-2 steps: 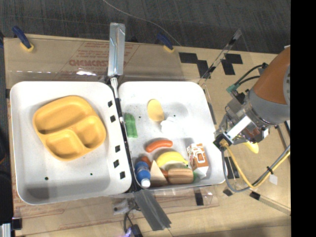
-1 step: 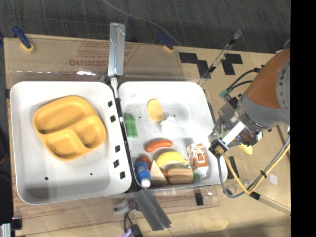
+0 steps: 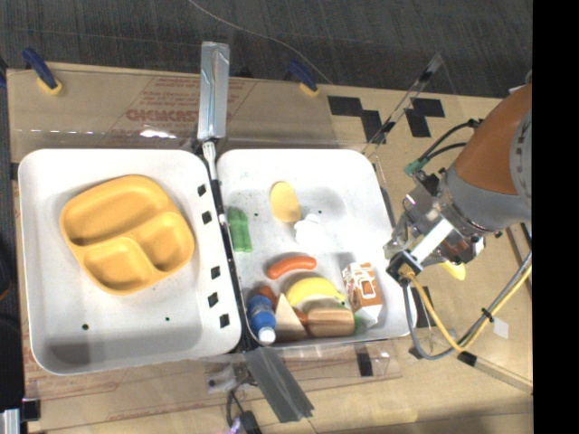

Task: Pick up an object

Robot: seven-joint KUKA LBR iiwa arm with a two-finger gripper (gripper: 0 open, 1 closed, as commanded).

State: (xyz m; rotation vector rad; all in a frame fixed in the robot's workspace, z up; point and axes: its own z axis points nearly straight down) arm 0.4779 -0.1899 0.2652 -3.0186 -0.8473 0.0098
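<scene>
The right bin (image 3: 362, 165) holds several items: a pale yellow piece (image 3: 285, 202), a white lump (image 3: 310, 231), a green block (image 3: 240, 230), a red sausage (image 3: 291, 266), a yellow banana (image 3: 313, 289), a bread-like sandwich (image 3: 330, 322), an orange and white carton (image 3: 362, 286) and a blue bottle (image 3: 261, 316). My gripper (image 3: 423, 231) hangs just past the right bin's right wall, beside the carton and above bench level. Nothing shows in its grasp.
The left bin (image 3: 36, 179) carries a yellow divided tray (image 3: 127, 231). A metal bar (image 3: 213, 89) stands at the back, where the two bins meet. A yellow cable (image 3: 452, 337) loops over the bench at the right.
</scene>
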